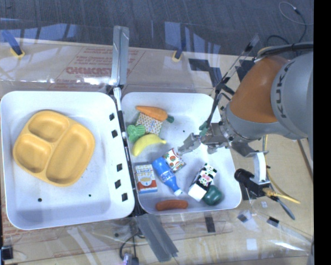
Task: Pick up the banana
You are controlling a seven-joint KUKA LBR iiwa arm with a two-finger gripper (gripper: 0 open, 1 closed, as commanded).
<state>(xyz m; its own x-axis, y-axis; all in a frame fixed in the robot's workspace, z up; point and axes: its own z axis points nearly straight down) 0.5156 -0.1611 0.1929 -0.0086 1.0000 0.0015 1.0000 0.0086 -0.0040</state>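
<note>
Your banana [148, 143] is plain yellow, short and curved, ends pointing down-left and right. It lies in the right bin [196, 101], left half, close to the divider wall between the two bins. Nothing sits on top of it.

Tight on its upper side: the green toy [135, 132] touches its upper-left end, and the patterned box [151, 124] sits just above. The carrot [152, 113] lies beyond that, near the back wall. Below the banana there's a small gap before the blue bottle [166, 174] and the snack carton [145, 178]. To its right, bare bin floor runs toward the gripper [188, 144], with only the small colourful carton [175, 160] near the lower edge of that lane.

The gripper is over the middle of the right bin, pointing left, near the banana but apart from it. You can't tell from this view whether it is spread or pressed together; nothing visible between them.

Count, right bin: one banana, one carrot, one green toy, one patterned box, one blue bottle, two cartons, one cow-print carton [204, 180], one dark green piece [213, 196], one sausage [171, 205] at the front wall.

Left bin [55, 217]: one yellow divided plate [53, 147], three compartments.
</note>
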